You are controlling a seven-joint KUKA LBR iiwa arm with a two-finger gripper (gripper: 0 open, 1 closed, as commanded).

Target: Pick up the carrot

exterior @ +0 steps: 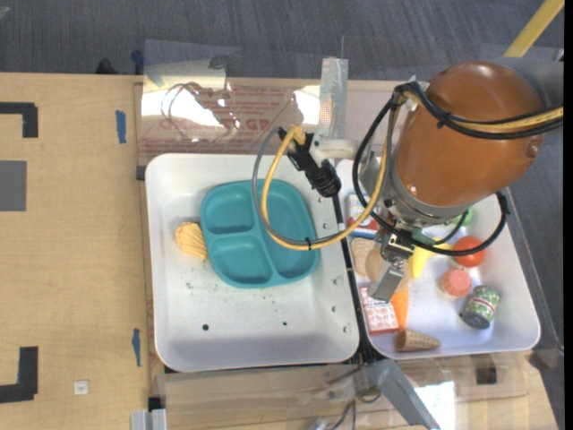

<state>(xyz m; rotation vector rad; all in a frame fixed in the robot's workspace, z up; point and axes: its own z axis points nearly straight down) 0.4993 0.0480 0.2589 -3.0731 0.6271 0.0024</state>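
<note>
I'm looking at the arm (474,141) now, and most of what I see is a big rounded orange-brown shell, smooth and a bit glossy, with grey housing behind it at the upper right. Black cables (376,164) curve around its left side, and a yellow cable (269,182) loops out wide beside them, running up to a black connector. Below the shell hangs the gripper (391,271), grey metal, with a flat silvery finger (387,283).

You have two white bins (179,330), one teal divided plate (255,231), one carrot (400,305), one ice-cream cone (416,339), one small can (480,305), one shell-shaped piece (190,238).
</note>
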